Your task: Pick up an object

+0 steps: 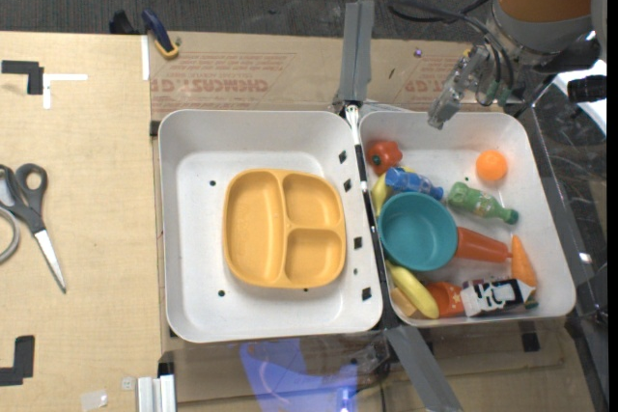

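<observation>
Far to my left, scissors [34, 217] lie on the bench, well apart from my work. Next comes the left bin [183, 236], bearing a yellow divided plate [285, 229] in its middle. Across the divider, the right bin [546, 207] holds my choices: a teal bowl [417, 230] against the near wall, a red tomato [385, 153] and a blue toy [410, 180] above it, a banana [413, 291] below, then a green bottle [480, 201], an orange ball [491, 165] and a carrot [522, 260]. My pincer [446, 106] hangs above the bin's far rim, carrying nothing; whether it is parted I cannot tell. I judge I am at the approach step, nothing chosen yet. The ball sits alone with bare floor around it, near my tip: the easiest target. Next I must come forward past the rim and descend without clipping it.
</observation>
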`<state>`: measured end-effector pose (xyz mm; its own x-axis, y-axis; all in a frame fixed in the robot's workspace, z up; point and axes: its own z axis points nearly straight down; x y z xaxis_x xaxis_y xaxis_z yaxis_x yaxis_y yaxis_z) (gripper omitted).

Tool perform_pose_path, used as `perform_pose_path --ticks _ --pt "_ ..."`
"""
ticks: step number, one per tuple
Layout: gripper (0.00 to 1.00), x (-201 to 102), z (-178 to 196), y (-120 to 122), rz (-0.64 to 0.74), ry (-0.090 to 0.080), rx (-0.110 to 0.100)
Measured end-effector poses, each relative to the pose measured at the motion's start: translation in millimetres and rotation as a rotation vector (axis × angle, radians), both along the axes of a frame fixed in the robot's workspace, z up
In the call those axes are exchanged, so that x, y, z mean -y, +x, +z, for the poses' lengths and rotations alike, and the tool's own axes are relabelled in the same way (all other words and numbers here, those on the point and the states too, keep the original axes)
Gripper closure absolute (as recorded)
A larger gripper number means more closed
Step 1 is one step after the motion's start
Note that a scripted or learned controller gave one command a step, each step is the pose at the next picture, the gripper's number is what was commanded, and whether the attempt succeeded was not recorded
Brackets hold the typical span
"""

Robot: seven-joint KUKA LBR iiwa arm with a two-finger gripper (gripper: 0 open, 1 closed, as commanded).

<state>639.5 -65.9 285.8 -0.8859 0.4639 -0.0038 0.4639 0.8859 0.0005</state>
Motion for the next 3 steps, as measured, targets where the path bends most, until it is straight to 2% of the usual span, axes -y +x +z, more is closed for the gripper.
perform_pose_path --ticks 1,2,3 --pt "1.0 -59.8 -10.9 2.2 0.014 0.001 -0.002" --pt "1.0 -70.3 -94.6 -5.7 -0.172 0.001 -0.003" --pt "1.0 -69.8 -19.4 3.1 -0.346 0.001 -0.001"
